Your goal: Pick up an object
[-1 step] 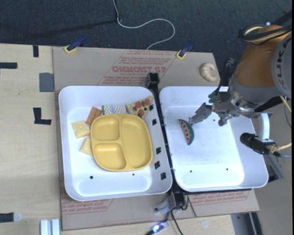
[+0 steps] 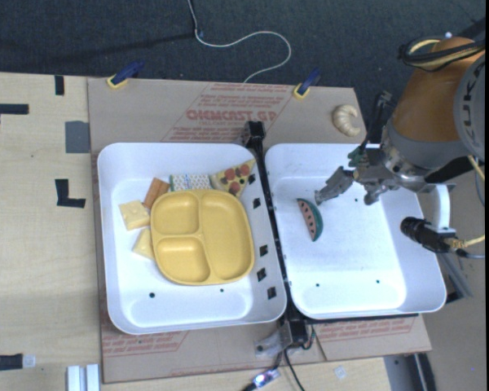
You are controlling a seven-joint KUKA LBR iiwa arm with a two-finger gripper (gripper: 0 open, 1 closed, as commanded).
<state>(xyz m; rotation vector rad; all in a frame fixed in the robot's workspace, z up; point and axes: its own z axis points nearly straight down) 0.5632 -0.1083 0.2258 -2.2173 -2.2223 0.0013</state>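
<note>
Lying just beside the open, empty claw: a watermelon slice.

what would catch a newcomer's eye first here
The yellow divided plate fills much of the left bin, with toy food pieces tucked around its upper left. In the right bin a watermelon slice lies alone, the end effector hovering just above it.
</note>
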